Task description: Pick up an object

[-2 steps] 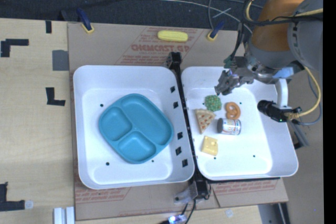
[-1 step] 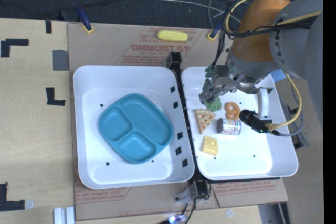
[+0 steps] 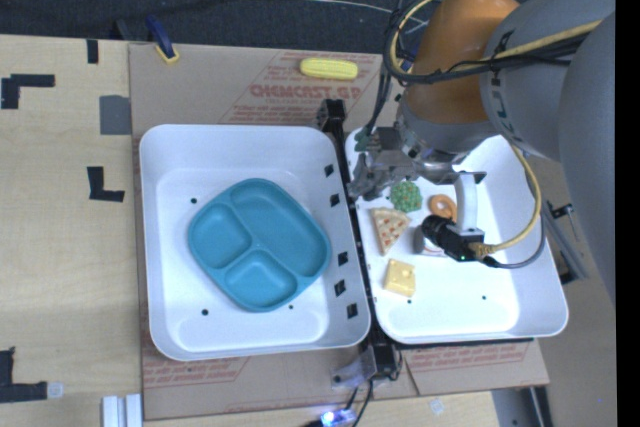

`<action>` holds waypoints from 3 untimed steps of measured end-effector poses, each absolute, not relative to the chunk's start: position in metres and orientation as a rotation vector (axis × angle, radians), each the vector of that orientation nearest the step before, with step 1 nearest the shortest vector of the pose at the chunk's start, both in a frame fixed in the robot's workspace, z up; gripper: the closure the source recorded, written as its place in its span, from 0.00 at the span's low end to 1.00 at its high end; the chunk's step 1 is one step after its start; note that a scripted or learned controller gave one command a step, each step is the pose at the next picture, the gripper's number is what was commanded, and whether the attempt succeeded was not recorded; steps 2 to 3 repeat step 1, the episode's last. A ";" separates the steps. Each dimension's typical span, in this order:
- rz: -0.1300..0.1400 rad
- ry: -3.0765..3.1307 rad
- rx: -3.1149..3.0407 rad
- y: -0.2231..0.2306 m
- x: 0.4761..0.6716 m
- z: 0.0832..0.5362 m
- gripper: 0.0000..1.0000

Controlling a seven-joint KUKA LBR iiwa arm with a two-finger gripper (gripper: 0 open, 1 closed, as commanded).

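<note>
1. Cardboard-covered bench [image 3: 250, 95] carries two white bins; left bin [image 3: 160, 155] holds a blue divided tray [image 3: 258, 243], right bin [image 3: 540, 315] holds the small items. A yellow piece [image 3: 328, 68] lies on the cardboard outside both bins.
2. Gripper [image 3: 378, 173] sits low at the right bin's upper-left corner, next to the divider. Can't tell from this angle whether it's apart, together or clamped on anything.
3. Risk: items are bunched. Green broccoli piece [image 3: 405, 195], pizza slice [image 3: 389, 227] and orange ring [image 3: 441, 207] lie close together, so a close could nudge neighbours or catch two.
4. Risk: gripper is near the bin wall; it may hit the rim.
5. Risk: cheese wedge [image 3: 400, 277] and pizza slice look flat, so they are likely to slip out.
6. Likely target: broccoli piece, small, lumpy, nearest the gripper.
</note>
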State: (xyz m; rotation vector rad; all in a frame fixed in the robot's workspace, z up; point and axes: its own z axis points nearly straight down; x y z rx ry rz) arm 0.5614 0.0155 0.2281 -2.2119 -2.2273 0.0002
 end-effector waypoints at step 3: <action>0.004 -2.225 -2.213 0.060 0.541 0.222 1.00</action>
